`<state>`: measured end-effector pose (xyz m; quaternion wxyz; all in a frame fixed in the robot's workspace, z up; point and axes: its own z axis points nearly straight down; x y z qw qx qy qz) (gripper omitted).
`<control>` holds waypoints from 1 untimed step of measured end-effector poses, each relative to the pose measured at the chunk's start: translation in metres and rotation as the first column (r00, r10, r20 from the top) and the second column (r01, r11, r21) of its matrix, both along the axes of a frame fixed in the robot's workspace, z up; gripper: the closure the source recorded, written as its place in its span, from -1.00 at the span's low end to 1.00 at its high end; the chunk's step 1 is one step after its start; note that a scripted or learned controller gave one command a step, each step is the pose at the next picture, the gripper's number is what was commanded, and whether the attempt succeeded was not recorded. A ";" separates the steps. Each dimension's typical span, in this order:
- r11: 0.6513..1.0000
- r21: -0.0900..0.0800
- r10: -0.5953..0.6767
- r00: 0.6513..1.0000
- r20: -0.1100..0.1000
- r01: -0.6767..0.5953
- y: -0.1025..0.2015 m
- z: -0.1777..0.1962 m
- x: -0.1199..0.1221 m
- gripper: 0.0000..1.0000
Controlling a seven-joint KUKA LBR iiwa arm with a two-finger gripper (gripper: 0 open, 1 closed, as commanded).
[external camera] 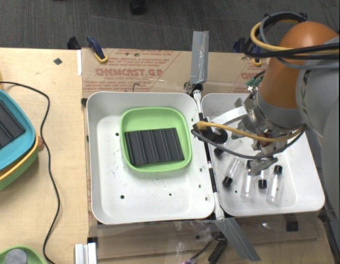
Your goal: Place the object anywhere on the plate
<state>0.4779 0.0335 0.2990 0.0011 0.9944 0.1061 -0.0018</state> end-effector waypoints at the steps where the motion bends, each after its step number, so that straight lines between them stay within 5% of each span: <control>1: 1.000 0.001 -0.011 1.000 -0.004 0.011 -0.057 -0.035 0.009 -1.00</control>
